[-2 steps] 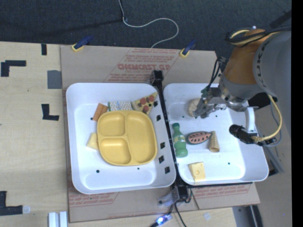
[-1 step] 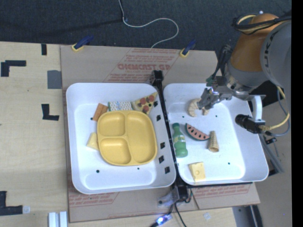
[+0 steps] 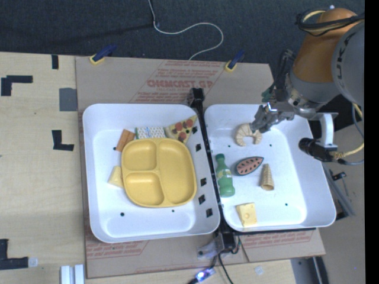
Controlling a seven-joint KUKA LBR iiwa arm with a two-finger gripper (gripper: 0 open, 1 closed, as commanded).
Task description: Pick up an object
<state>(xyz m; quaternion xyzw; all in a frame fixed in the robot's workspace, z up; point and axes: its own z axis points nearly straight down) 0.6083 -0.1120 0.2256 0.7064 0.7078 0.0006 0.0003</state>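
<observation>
My gripper point(image 3: 260, 125) hangs over the back of the right bin point(image 3: 308, 212), its tips just above and to the right of a cream croissant point(image 3: 247, 136). Nothing shows between the tips. Further forward in the same bin lie a green bottle point(image 3: 224, 174), a brown oval piece point(image 3: 249, 165), a tan ice-cream cone point(image 3: 267, 177) and a yellow cheese wedge point(image 3: 247, 213).
The left bin point(image 3: 98, 218) holds a yellow divided plate point(image 3: 159, 171), with a pizza slice point(image 3: 182, 129), an orange stick point(image 3: 124, 139), a patterned piece point(image 3: 150, 132) and a pale wedge point(image 3: 115, 176) around it. A black divider point(image 3: 205, 158) separates the bins. A white cable point(image 3: 183, 28) lies behind.
</observation>
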